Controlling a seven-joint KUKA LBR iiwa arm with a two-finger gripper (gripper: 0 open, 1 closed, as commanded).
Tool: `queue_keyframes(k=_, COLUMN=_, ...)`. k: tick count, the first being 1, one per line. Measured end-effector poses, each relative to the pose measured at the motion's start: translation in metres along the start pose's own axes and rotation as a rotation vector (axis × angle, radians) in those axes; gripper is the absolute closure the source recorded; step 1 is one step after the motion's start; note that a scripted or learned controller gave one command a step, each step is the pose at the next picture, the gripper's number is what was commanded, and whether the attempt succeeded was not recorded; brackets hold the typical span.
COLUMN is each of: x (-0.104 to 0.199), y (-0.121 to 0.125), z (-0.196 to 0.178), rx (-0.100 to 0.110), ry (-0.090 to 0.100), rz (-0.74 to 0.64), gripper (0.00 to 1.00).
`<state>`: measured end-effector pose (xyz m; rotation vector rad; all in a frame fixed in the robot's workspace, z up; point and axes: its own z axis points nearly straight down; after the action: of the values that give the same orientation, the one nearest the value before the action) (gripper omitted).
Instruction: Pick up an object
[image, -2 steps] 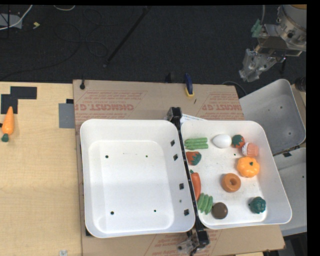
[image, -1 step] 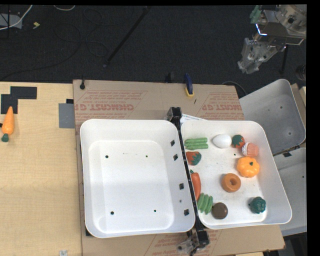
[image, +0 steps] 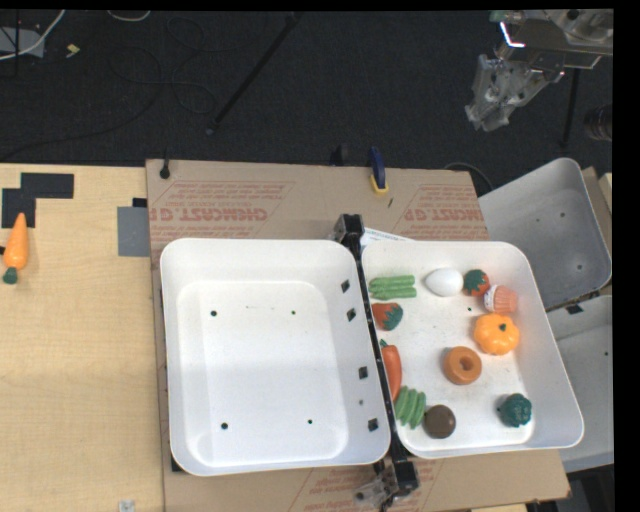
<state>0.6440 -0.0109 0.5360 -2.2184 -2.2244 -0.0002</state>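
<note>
In the camera view, the grey metal two-finger gripper (image: 492, 108) hangs high at the upper right, over the dark floor beyond the bench and well apart from both bins; whether it is released or clenched cannot be told, and nothing is seen in its grasp. The shallow white plastic left bin (image: 190, 300) sits beside the shallow white plastic right bin (image: 545, 330), their inner walls touching along a black clipped seam. The toys lie in the right bin: a green ridged bean pod (image: 392, 288) near the top left, a white egg (image: 443, 282) just beside it, a small red and green strawberry (image: 476, 282), a pink cupcake (image: 501, 298), and an orange pumpkin (image: 497, 334) below these. An orange-brown ring doughnut (image: 462, 365) lies near the middle, a dark brown round chocolate piece (image: 439, 421) and a teal green broccoli piece (image: 516, 409) near the lower rim. Against the seam lie a red chilli pepper (image: 391, 368) and a green ridged gherkin (image: 410, 406). Far left on the wooden bench, an orange toy carrot (image: 16, 248) lies alone
</note>
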Motion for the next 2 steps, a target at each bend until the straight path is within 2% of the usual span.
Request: queue_keyframes(k=2, x=-0.055, y=0.000, z=-0.001, rx=0.002, ry=-0.001, rz=0.005, gripper=1.00)
